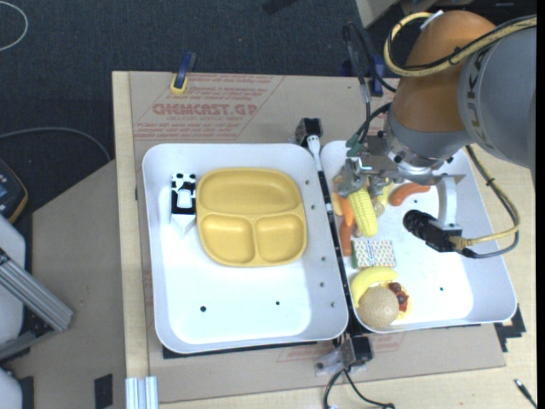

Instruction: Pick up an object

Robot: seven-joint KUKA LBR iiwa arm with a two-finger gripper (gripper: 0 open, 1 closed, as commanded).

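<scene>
I cannot tell how my fingers stand, for my gripper (368, 170) hangs low over the far left part of the right bin (477, 301) with my own wrist hiding its tips, and the corn cob (364, 210) lies just under and beside it, next to an orange carrot (347, 221) along the bin's left wall. Around them in the same bin lie a sausage (407, 192), a checked packet (375, 251), a yellow banana (372, 277) and a tan bun (379, 307). The left bin (170, 305) holds a yellow divided plate (251, 214) and a small black-and-white piece (183, 193).
</scene>
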